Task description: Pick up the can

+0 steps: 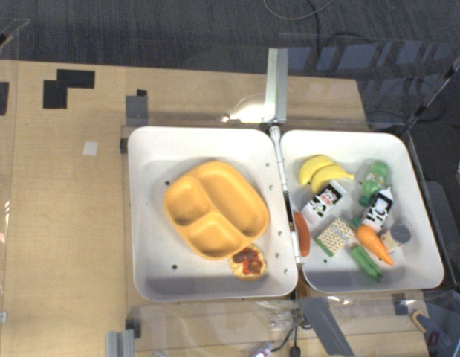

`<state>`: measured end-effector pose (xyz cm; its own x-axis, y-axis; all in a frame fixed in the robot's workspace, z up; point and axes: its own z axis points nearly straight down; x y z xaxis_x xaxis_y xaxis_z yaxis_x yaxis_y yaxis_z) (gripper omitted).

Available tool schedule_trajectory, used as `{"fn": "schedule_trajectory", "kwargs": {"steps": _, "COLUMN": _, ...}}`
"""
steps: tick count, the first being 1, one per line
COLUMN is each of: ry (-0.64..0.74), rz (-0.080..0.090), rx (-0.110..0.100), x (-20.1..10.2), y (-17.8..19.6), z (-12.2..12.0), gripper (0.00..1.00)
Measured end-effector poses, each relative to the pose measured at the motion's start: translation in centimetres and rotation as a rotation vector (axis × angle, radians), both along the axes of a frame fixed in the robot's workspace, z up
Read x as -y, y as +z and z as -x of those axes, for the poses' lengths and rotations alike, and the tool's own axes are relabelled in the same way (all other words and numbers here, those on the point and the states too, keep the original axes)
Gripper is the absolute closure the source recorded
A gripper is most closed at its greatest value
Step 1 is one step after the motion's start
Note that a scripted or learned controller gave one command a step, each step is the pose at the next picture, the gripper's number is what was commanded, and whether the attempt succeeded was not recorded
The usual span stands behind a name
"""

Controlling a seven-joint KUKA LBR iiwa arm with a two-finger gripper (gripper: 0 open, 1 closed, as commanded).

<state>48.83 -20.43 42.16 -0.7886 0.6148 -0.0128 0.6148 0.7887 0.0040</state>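
Right bin (341,272): small grey can (399,234), seemingly, near right wall, just beside carrot (374,245), below carton (377,208). Left bin (151,199): yellow tray (215,208). Pincer state: cannot tell.

You see the pale wooden bench (66,222) filling the frame's lower part. Two shallow white bins rest directly on it, side by side: the left bin (144,274) at centre, the right bin (415,274) toward the right, rims touching.
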Motion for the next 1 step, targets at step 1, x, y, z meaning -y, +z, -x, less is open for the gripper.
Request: {"fn": "schedule_trajectory", "kwargs": {"steps": 1, "ry": 0.230, "rz": 0.003, "rx": 0.000, "x": 0.15, "y": 1.59, "z": -0.01, "gripper": 1.00}}
